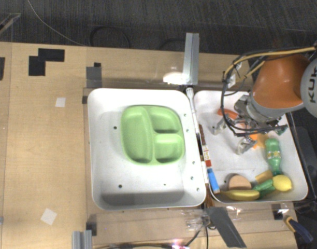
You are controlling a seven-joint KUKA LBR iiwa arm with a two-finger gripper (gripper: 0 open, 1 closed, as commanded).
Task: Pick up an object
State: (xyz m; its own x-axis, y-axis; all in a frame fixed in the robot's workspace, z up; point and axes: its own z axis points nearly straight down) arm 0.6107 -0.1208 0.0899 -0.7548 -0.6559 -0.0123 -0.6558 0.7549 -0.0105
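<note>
The arm's gripper [232, 138] hangs, fingers spread, over the right bin [213, 105]; toy food clusters at its five o'clock. A green divided plate [150, 134] fills the left bin [104, 180].

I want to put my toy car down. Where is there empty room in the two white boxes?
The left bin has bare floor all around the green tray, widest along its near edge. In the right bin, only the patch between the gripper and the banana is free. Its near corner is crowded with the lemon and green bottle.
</note>
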